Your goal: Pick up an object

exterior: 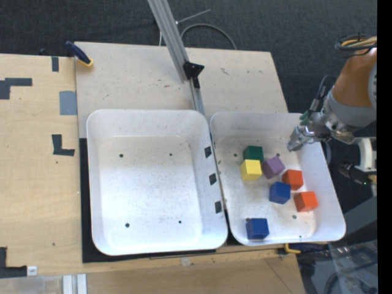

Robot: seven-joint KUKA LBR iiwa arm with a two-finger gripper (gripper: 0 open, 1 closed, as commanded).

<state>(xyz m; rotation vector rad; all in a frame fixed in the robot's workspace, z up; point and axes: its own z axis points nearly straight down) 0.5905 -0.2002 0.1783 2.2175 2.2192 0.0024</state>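
The right bin (228, 133) holds several small cubes: a green one (253, 153), a yellow one (250, 169), a purple one (273, 166), two orange ones (294, 178) (305, 201) and two blue ones (279, 192) (257, 228). My gripper (296, 141) hangs over the bin's upper right part, right of the green cube and above the purple one. It touches none of the cubes, and nothing shows between its tips.
The left bin (98, 133) sits beside the right one. A slanted metal rail (171, 32) runs down to the gap between the bins. A blue and yellow tool (78, 52) lies at the board's far left corner.
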